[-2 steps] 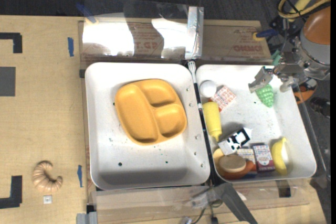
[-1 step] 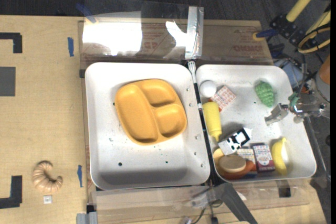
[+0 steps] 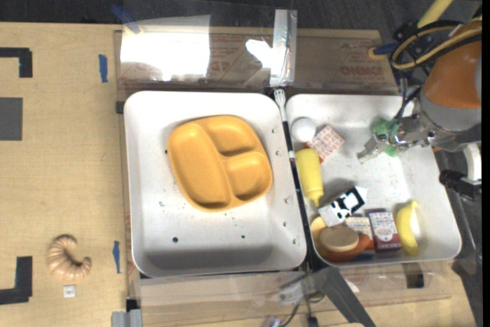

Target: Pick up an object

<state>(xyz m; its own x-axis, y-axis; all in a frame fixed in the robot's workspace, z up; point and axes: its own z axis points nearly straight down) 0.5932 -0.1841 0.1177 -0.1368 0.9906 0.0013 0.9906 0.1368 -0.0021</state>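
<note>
My gripper (image 3: 377,142) hangs over the back right part of the right bin (image 3: 429,188), reaching in from the right below the orange band. A small green thing (image 3: 387,129) shows right at the gripper; whether it is gripped I cannot tell. Loose in that bin lie a white ball (image 3: 303,129), a pink patterned packet (image 3: 327,142), a yellow bottle (image 3: 310,174), a black-and-white box (image 3: 346,203), a brown round piece (image 3: 340,240), a small red box (image 3: 383,229) and a yellow fruit (image 3: 409,226).
The left bin (image 3: 145,188) holds a yellow divided plate (image 3: 219,161). A tan curled toy (image 3: 69,256) lies on the wooden bench at the left front. A clear panel (image 3: 199,50) stands behind the bins. Cables (image 3: 406,42) hang at the back right.
</note>
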